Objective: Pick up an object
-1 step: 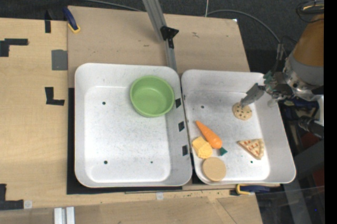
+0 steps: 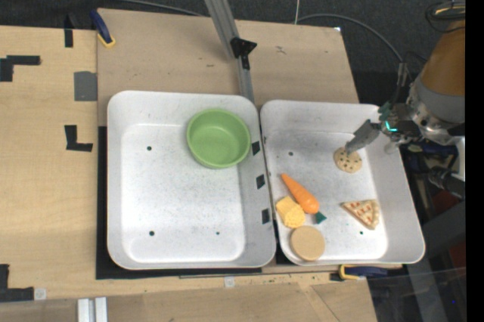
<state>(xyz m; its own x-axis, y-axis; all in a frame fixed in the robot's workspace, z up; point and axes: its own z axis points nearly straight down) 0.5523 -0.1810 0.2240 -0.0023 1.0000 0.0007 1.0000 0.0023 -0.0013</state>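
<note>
— Fingers (image 2: 358, 143) first: they come down at a slant from the right and their tips sit right at the upper edge of the cookie (image 2: 348, 160). Apart or together, I can't tell; they read as one dark grey wedge from above.

— Where is the cookie itself?

— Flat on the floor of the right bin (image 2: 302, 116), upper right part, well apart from the other toys. I'd judge it a light, stiff plastic disc, thin and probably slick.

— So where to take hold?

— Across its rim, on opposite edges. Lying flat, it gives little height to pinch, so the tips would need to reach the bin floor, and it may skate away.

— Anything easier nearby?

— The carrot (image 2: 301, 194) lies nearer the bin's middle, rounder and thicker, touching the yellow piece (image 2: 290, 213); a tan disc (image 2: 308, 243) sits just below, and the pizza slice (image 2: 361, 212) to the right. The green bowl (image 2: 218, 137) stands in the left bin (image 2: 136, 162), on the tabletop (image 2: 45, 162).
</note>
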